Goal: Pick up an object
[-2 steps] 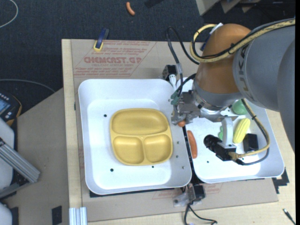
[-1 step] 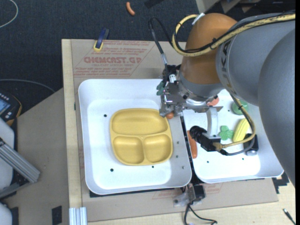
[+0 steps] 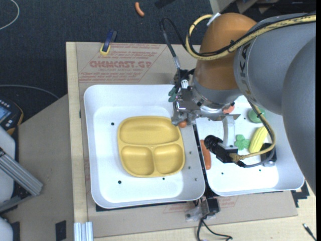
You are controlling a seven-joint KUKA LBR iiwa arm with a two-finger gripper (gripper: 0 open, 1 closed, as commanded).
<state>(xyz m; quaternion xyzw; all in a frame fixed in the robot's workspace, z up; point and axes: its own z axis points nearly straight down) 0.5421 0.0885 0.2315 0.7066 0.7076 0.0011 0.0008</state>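
My gripper (image 3: 180, 115) hangs low over the seam between the two white bins, at the upper right corner of the yellow divided plate (image 3: 150, 145). The arm's orange band and grey wrist hide most of it. A small orange-red bit (image 3: 183, 125) shows just under the gripper's tip; whether it is held is not visible. The plate lies flat in the left bin (image 3: 100, 134). In the right bin (image 3: 261, 177) lie an orange carrot (image 3: 206, 154) along the left wall, a green piece (image 3: 243, 143) and a yellow corn cob (image 3: 258, 139).
Another green item (image 3: 255, 116) peeks out under the arm at the right bin's back. A black plug with a yellow cable (image 3: 220, 150) hangs from the arm over the right bin. Cardboard (image 3: 125, 64) lies behind the bins.
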